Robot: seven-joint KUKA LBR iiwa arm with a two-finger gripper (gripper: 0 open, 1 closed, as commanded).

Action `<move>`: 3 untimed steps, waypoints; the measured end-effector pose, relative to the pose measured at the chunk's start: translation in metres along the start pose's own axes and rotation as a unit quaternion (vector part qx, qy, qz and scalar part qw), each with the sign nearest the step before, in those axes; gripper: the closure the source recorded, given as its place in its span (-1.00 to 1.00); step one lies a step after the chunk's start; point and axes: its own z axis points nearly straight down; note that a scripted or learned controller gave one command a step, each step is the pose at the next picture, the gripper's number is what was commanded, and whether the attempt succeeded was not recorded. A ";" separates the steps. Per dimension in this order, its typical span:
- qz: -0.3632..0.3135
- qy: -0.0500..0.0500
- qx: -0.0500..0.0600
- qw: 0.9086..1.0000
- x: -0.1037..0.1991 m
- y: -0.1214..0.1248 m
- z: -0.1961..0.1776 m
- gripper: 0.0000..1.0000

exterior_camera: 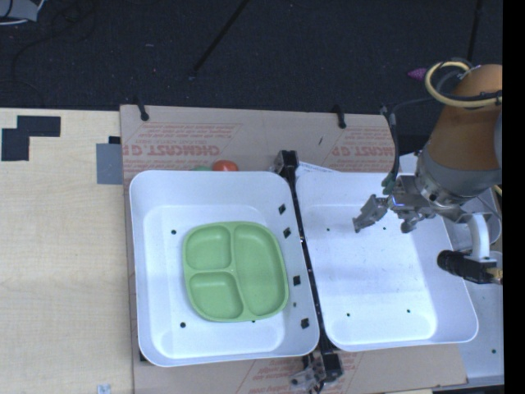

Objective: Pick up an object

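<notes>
The gripper (387, 217), fingers spread and holding nothing, hung over the right bin (385, 318); closing there risked missing the green plate (235, 270) in the left bin (156, 220).

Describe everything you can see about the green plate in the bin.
The green plate is a pale green, rounded-square tray that looks like plastic, split by raised ridges into three compartments: two smaller ones on its left, one long one on its right. It lies flat, right side up, near the middle of the left white bin, slightly rotated. The compartments hold nothing.
</notes>
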 end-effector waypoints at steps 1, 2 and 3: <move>-0.001 -0.001 -0.005 1.000 0.000 0.002 -0.006 -1.00; 0.000 0.000 -0.003 1.000 -0.007 -0.005 0.046 -1.00; -0.001 0.000 -0.003 1.000 -0.010 -0.005 0.110 -1.00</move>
